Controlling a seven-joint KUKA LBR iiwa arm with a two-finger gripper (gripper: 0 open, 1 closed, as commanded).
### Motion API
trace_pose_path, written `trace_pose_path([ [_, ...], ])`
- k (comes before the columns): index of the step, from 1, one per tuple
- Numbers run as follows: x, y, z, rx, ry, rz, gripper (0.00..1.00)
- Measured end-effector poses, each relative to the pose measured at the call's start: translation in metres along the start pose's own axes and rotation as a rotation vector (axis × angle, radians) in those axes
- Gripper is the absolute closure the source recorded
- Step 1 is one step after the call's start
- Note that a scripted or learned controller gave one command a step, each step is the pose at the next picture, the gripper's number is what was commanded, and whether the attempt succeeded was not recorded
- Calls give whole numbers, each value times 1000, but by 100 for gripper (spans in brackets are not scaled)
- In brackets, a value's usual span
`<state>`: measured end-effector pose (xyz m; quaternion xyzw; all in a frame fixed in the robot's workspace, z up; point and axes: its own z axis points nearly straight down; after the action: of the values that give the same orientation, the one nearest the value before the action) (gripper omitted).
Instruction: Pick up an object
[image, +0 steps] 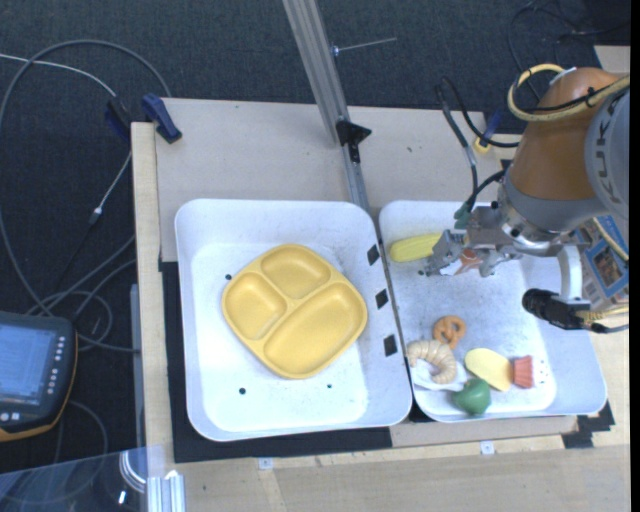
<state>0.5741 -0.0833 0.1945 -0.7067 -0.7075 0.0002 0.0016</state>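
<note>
Glossy yellow plastic tray (294, 310); matt white plastic bins (200, 260); pale bare wooden bench (250, 140); brushed metal pole (318, 55)

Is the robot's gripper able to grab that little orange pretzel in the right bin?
Probably yes. The small orange pretzel-shaped toy lies open on the floor of the right white bin, a little apart from the pale shrimp-shaped toy. The gripper hangs over the same bin, with nothing between them.

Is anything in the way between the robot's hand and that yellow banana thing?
Nothing visible. The gripper hangs just right of the yellow banana in the right bin, with bare bin floor between.
</note>
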Motion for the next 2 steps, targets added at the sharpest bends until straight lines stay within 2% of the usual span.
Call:
trace_pose_path([
  [1,0,0,0,-1,0,1,0],
  [2,2,-1,64,7,0,1,0],
])
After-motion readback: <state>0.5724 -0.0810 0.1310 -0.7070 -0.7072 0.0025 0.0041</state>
